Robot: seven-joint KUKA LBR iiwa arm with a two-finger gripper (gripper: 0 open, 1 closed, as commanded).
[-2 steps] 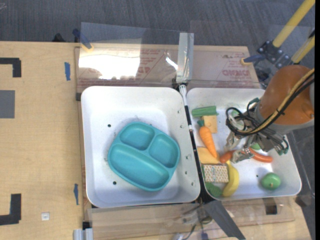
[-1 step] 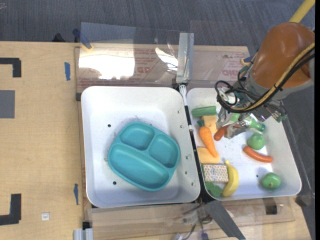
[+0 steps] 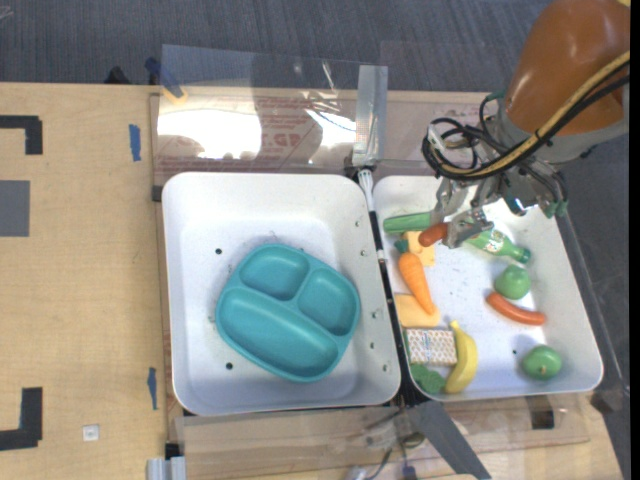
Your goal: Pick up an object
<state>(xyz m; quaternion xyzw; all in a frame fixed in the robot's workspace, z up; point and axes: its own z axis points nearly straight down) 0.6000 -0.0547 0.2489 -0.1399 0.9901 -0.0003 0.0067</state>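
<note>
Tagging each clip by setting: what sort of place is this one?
Most likely a robotics lab bench set up for bin-picking trials. Two white bins sit side by side on a wooden bench, toy food like a plastic carrot fills the right one, and cables hang off the gripper.

Divided plate (image 3: 289, 311) in left bin (image 3: 190, 208)

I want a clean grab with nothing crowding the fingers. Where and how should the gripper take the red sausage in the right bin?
Grip the red sausage across its middle, from straight above, fingers either side of its narrow width. It lies flat and slanted, with bare bin floor along its lower side.
</note>
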